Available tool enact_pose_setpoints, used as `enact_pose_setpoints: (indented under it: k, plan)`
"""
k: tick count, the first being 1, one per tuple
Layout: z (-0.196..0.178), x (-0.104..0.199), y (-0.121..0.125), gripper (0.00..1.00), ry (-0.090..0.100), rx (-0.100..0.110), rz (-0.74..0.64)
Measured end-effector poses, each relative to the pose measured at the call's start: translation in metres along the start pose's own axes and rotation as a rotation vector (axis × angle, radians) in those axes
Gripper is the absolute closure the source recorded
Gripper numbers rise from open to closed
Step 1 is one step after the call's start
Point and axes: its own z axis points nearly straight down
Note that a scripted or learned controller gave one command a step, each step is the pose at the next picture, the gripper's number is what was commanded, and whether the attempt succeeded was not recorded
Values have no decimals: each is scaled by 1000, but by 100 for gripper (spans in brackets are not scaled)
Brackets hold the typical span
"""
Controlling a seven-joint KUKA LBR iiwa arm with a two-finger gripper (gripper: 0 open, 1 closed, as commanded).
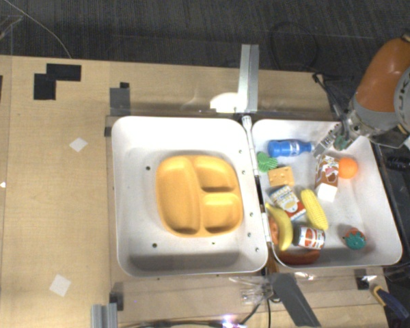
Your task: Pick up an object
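You are looking down from one fixed camera mounted above the bench, and it is tilting slightly, so the far edge and the dark floor beyond are showing along the top. It is sitting far enough back that both white bins are fitting whole in frame: the left bin is lying near the middle, the right bin is reaching toward the right side. The arm is entering from the upper right. A metal post is standing behind the seam between the bins.
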Motion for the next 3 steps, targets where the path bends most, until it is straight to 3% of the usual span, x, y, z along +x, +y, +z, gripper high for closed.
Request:
enact_pose_setpoints:
  k: [1,2,3]
  plan:
    - [1,1,0,0,3,2,-1]
    - [13,14,-54,0,9,6,-192]
    - [13,14,-53,0,9,5,-192]
